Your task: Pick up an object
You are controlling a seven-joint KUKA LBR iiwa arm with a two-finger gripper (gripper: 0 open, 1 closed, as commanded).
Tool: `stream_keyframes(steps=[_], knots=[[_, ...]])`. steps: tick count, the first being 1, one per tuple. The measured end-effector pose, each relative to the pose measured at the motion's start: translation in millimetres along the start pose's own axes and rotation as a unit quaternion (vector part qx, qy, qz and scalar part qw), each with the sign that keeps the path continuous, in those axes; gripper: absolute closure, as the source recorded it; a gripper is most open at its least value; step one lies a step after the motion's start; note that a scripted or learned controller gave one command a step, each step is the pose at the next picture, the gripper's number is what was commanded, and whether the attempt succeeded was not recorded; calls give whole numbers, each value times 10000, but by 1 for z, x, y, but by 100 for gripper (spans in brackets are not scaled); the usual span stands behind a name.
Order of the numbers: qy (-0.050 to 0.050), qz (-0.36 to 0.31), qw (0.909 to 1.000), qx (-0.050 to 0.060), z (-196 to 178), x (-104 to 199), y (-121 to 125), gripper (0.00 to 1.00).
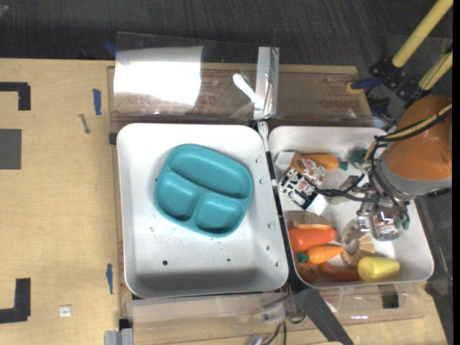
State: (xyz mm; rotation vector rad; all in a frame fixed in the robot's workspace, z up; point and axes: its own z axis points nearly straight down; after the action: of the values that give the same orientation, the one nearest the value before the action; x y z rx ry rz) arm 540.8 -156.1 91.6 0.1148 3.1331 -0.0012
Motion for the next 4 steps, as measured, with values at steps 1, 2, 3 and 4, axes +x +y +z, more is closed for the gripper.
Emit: stream_keyframes(steps=[1, 2, 3, 4], knots=[[-19, -484, 9988, 8, -9, 43, -71, 0], [-58, -500, 9987, 17, -20, 40, -70, 100], [-34, -2805, 9598, 15, -149, 4, -68, 100], [3, -2770, 9609, -17, -142, -1, -10, 100]])
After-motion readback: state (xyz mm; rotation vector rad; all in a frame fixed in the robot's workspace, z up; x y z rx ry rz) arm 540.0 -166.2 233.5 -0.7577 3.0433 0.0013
